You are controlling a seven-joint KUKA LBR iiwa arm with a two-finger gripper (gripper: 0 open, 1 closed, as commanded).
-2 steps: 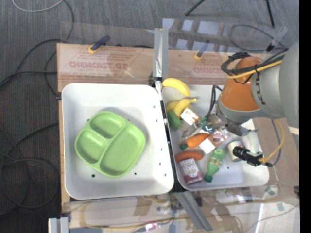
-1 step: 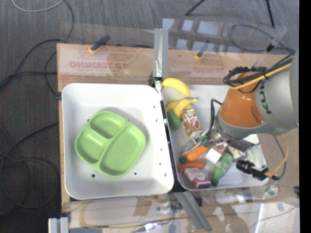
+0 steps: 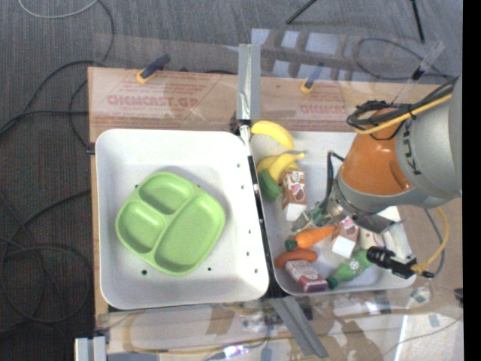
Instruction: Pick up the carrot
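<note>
The carrot point(image 3: 314, 237), orange with a green stub at its left end, lies flat in the middle of the right bin point(image 3: 402, 277). My gripper point(image 3: 326, 213) hangs just above and to the right of it, under the orange wrist band. The arm's body covers the gripper from above. Nothing shows the carrot lifted; it rests among the other toys.
Two bananas point(image 3: 273, 134) lie at the right bin's far left, with a small carton point(image 3: 294, 187) below them. A red sausage point(image 3: 296, 257), a maroon box point(image 3: 307, 277) and a green bottle point(image 3: 350, 268) crowd the near edge. The left bin point(image 3: 113, 156) holds a green divided plate point(image 3: 171, 222).
</note>
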